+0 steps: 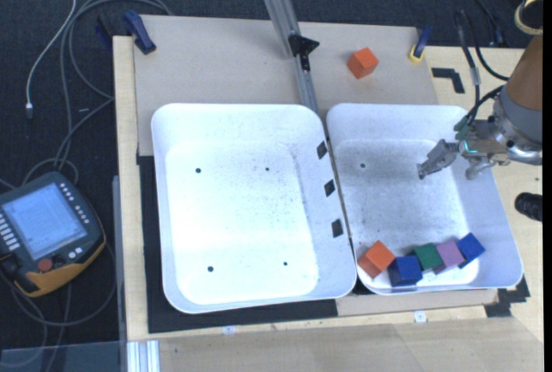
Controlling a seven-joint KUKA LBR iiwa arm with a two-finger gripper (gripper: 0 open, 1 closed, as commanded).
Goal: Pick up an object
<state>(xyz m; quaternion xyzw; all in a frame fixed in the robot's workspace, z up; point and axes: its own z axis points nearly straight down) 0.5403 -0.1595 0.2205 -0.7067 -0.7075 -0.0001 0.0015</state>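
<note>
Blocks (423,260) huddle at your right bin's (379,124) six o'clock edge, probably slid downslope; your gripper (450,159) hovers at three o'clock, fingers spread, holding nothing.

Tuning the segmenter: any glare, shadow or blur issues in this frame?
Camera view: even lighting, the right bin bright white but not blown out; soft shadows beneath the blocks; the end effector looks slightly soft; dark speckle on the left bin floor; cubes sharp.
</note>
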